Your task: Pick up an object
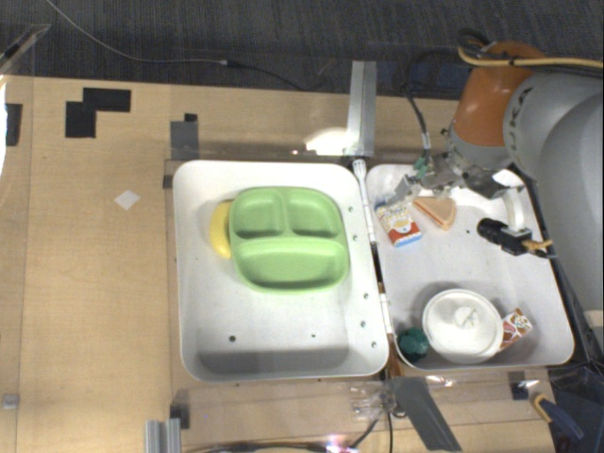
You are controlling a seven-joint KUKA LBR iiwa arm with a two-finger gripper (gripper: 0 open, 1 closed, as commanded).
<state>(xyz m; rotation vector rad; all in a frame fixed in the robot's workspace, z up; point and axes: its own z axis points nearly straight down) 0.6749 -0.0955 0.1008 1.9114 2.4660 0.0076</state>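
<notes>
Overhead, the gripper hangs at the right bin's far edge, just beside a tan wedge; its finger state cannot be told.

Pale wooden bench, left white bin and right white bin side by side on it

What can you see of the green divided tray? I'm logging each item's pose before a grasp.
The green divided tray lies flat, open side up, in the left bin, toward its back half. It looks like matte plastic, with rounded corners: two smaller compartments at the back, one wide one in front. Its left edge overlaps a yellow object, mostly hidden beneath it.
</notes>
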